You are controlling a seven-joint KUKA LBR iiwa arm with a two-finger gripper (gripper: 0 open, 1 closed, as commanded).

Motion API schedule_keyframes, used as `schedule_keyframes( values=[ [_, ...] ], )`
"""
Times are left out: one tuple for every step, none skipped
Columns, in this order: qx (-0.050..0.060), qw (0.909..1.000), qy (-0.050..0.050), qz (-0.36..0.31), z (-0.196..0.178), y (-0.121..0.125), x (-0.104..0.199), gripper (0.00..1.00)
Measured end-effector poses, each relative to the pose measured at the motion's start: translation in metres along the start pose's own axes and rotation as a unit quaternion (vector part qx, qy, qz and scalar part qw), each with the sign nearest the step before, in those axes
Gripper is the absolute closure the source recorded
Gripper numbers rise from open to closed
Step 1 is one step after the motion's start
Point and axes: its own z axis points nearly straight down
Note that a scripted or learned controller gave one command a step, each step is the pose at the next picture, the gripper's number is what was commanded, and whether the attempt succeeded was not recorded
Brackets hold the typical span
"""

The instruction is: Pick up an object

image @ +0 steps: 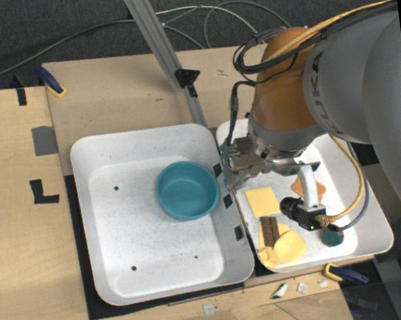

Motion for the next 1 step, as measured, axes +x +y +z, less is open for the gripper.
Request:
schedule_keyframes(
  values=[
    [0.001,1.0000,-0.001,0.000,0.0096,-0.0056,0.0568,1.00]
  ],
)
